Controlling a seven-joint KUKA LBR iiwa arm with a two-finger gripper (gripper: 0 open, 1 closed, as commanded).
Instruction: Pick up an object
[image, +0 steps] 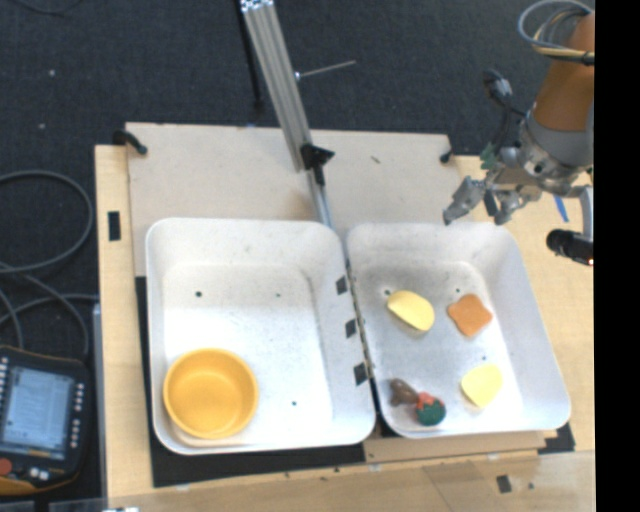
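In the camera view, the gripper (478, 205) hangs above the far rim of the right bin (535, 300), at the end of the grey arm with its orange band (566, 95). Its two fingers are spread apart with nothing between them, so it holds no object. The things to choose from lie on the floor of that bin, well below and in front of it: a pale yellow piece (411, 310) near the middle, an orange block (470, 315) just to its right, a second yellow piece (482, 384) toward the near right corner, and a small brown, red and green toy (419, 402) by the near wall. The left bin (240, 260) holds a yellow bowl (210, 392) in its near left corner. I judge the task to be at the approach stage, with no grasp made. The next move calls for carrying the open fingers over one chosen object, lining them up across it, and lowering until they straddle it before closing; the orange block looks nearest.
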